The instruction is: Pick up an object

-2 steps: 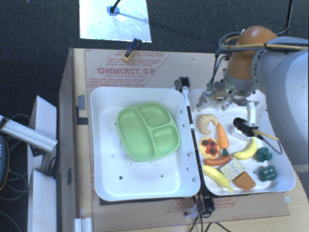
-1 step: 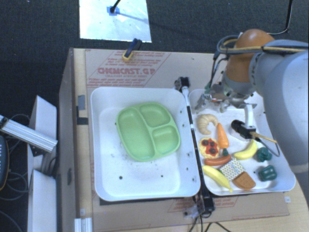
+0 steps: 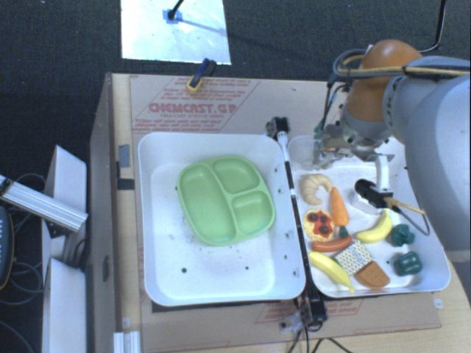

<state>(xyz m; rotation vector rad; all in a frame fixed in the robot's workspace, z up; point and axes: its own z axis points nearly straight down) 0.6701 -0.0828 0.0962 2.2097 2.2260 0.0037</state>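
**Overhead, robot arm hangs above bin of toy food**

The grey arm reaches in from the right, its gripper (image 3: 324,155) poised over the far end of the right bin (image 3: 436,272). Whether the claw is wide or narrow cannot be told from this angle, and nothing is seen held in it. Nearest to it is a croissant (image 3: 316,187), lying just below it beside the bin's left wall. A carrot (image 3: 339,207) lies next to the croissant, with a pizza slice (image 3: 319,225) and a red sausage (image 3: 333,244) further toward the near end. One banana (image 3: 375,229) curves at the middle of the bin, and a second banana (image 3: 330,268) lies along the near left corner, beside a checkered waffle (image 3: 355,256). Two dark green vegetables (image 3: 401,234) sit near the right wall. The left bin (image 3: 165,271) holds a green divided plate (image 3: 228,199), set apart from the toys.
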